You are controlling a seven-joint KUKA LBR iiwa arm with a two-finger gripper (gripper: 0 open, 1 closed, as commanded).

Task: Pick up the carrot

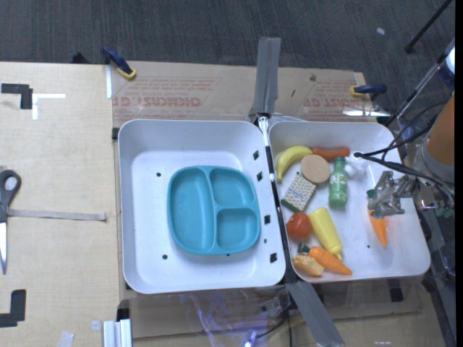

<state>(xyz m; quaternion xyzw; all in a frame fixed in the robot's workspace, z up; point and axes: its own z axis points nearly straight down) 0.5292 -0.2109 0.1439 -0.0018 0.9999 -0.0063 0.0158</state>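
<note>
pincer (381, 210) clenched on carrot (380, 230), long axis vertical, tip pointing down.

— What sort of place is this?
— A robotics lab. Two white bins (195, 280) sit on a cardboard-covered bench (58, 157), held by blue clamps (119, 62) just behind the bins.
— Anything else?
— Toy food fills the right bin, cables (405, 139) trail beside it, and scissors (6, 201) lie well left of the bins.
</note>
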